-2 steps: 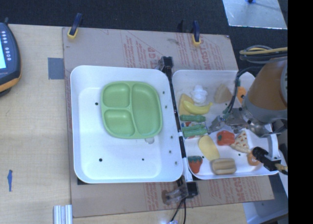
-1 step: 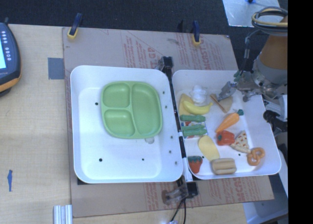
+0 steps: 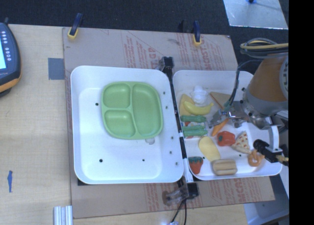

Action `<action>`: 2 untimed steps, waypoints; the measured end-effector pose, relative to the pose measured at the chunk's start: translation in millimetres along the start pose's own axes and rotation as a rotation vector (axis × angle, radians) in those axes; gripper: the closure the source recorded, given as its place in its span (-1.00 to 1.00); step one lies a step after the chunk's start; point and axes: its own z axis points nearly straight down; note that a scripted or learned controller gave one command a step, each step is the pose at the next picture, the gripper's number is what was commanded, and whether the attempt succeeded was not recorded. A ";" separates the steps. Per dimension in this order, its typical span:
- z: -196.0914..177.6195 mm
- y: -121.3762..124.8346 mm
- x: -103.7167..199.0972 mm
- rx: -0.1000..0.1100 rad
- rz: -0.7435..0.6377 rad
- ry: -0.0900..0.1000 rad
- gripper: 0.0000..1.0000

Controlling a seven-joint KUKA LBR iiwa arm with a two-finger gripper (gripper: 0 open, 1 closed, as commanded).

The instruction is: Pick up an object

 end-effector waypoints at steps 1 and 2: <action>-1.5 86.2 34.4 0.001 0.001 -0.001 -1.00; -93.7 64.6 18.0 -0.012 0.002 -0.003 -1.00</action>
